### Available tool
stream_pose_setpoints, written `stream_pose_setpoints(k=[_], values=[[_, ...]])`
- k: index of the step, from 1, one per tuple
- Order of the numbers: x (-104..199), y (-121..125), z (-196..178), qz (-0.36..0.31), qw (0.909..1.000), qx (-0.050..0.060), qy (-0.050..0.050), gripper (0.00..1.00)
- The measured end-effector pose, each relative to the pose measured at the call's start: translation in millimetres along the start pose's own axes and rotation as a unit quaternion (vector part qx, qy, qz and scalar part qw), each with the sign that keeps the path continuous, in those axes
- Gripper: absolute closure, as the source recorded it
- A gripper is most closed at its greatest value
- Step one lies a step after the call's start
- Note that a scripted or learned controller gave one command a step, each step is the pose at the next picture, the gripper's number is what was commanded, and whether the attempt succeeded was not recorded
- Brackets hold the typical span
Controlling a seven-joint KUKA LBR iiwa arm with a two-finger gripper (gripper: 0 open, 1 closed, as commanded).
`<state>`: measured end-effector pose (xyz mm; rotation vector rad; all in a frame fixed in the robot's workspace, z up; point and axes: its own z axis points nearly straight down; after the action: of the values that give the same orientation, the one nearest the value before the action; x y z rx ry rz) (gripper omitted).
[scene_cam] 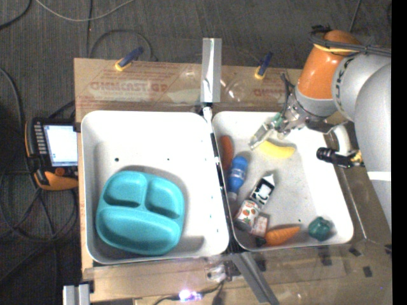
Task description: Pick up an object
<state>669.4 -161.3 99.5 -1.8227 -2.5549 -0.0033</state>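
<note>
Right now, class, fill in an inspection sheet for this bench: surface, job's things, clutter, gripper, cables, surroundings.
Surface: two white bins, left bin and right bin, side by side.
Job's things: banana, blue bottle, carrot, green toy, small cartons in the right bin.
Clutter: teal divided tray in the left bin.
Gripper: gripper above the banana, holding nothing visible.
Cables: loose cables on the floor.
Surroundings: handheld screen left of the bench.

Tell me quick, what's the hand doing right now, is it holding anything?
Hand: open, holding nothing, poised just above the yellow banana in the right bin.
</note>
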Motion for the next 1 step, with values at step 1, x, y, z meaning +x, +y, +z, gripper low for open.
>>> stream_pose_setpoints(k=[1], values=[[0.6,0.5,-7.4,0.000,1.0000,0.000,0.001,1.00]])
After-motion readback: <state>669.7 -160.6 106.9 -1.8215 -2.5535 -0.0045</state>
